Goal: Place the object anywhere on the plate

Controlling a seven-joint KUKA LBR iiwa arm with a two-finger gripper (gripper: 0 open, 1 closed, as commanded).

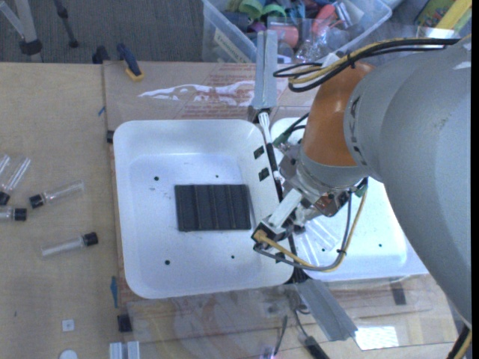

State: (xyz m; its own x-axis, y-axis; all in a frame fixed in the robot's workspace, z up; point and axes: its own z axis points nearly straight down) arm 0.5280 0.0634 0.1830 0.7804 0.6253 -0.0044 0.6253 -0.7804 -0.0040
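Observation:
A dark grey ribbed plate (213,206) lies flat in the middle of the left white bin (142,144). My gripper (320,204) hangs low over the near-left part of the right white bin (385,249), close to the divider between the bins. The grey arm and its orange band (329,126) cover most of that bin. The wrist hides what lies under the gripper, so no object can be made out there.
A clear box (296,10) of colourful toys stands behind the bins. Several small vials (63,193) lie on the bench at the left. A blue clamp (131,66) sits at the back left. A metal bar (266,69) runs between the bins.

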